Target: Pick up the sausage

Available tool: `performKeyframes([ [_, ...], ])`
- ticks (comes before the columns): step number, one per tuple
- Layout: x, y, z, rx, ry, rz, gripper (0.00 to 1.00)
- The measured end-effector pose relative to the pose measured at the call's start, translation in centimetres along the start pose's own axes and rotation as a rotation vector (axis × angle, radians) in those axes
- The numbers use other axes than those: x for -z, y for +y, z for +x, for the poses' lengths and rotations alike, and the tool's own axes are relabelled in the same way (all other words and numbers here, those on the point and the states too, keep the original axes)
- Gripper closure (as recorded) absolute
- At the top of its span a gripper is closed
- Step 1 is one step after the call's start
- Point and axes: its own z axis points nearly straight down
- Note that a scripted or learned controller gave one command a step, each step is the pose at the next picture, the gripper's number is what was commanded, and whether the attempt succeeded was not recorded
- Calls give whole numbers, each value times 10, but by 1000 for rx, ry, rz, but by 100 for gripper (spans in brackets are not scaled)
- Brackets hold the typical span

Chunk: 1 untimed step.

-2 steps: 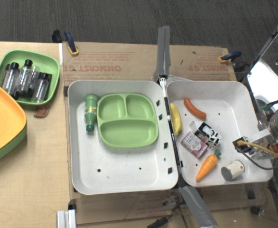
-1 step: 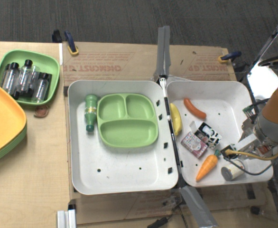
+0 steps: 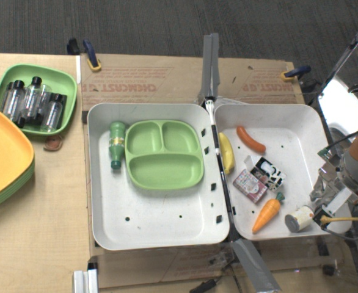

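Now we see the tool (image 3: 333,201) at the right rim of the right bin (image 3: 301,112), low over its near right corner, with the grey arm (image 3: 357,163) rising behind it at the frame's edge. We cannot tell how far the tool is open, since its parts blur together, and we see nothing between them.

Well apart from the tool, up and to the left across the bin floor, lies the sausage (image 3: 251,138), orange-red, slanted, near the far wall and touching nothing. Just beside the tool, on its near left, a grey-and-cream cylinder (image 3: 299,218) lies on its side. Farther left of that a carrot (image 3: 266,215) points toward the near wall. Between the carrot and the sausage sit a pink packet (image 3: 250,184) and a black-and-white item (image 3: 269,172), touching each other. A banana (image 3: 226,152) lies along the bin's left wall, farthest from the tool.

Beyond that wall, the left bin (image 3: 154,224) holds a green divided plate (image 3: 164,154) and a green bottle (image 3: 116,144) just beside it. Bins rest on the table (image 3: 51,224).
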Motion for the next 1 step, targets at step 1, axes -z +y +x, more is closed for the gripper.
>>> performKeyframes([
  [1,30,-11,10,-230,0,-3,100],
])
